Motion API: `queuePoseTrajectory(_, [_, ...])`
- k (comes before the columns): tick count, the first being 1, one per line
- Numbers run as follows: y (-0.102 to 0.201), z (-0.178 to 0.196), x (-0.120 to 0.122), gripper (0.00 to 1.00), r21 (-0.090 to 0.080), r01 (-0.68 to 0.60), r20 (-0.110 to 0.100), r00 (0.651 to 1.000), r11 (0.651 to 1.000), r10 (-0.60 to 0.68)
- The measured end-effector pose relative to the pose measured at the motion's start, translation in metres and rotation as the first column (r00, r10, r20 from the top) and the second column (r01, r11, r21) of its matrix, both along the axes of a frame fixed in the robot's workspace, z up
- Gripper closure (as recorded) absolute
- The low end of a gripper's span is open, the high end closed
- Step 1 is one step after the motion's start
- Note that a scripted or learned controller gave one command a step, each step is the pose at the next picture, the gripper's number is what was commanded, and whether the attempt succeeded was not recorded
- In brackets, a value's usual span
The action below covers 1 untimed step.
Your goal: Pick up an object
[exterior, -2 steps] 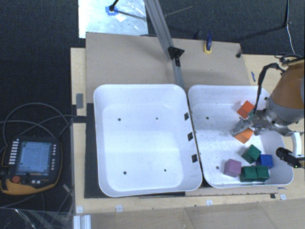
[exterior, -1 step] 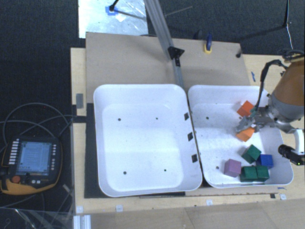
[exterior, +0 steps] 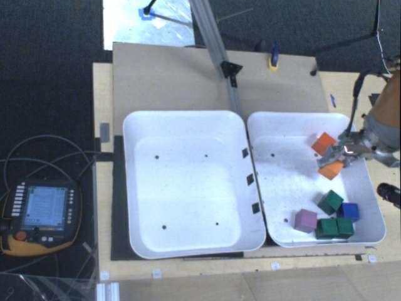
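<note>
Gripper (exterior: pixel 338 157) sits in the right bin (exterior: pixel 285 127) between two orange blocks (exterior: pixel 324 143), touching both; you cannot tell if it is closed. It may push them apart and lift nothing.

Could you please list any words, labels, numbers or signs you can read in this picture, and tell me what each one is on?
No text is legible anywhere.
Teach pendant, left of the bins: its screen shows lines of content, too small and blurred to read.
Small white tags along the bench's front edge: too small to read.
Grey patch on the bench, left of the left bin: no readable marking.
The blocks in the right bin carry no lettering.
</note>
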<state>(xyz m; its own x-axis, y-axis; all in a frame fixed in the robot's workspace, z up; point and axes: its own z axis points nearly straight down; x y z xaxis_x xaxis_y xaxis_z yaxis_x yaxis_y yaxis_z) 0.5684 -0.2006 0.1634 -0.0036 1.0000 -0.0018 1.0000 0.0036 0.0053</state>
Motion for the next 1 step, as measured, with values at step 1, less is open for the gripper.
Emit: queuePoseTrajectory(1, [-0.0025, 0.0447, 0.006, 1.0, 0.0, -0.001, 0.0, 1.0, 1.0, 0.001])
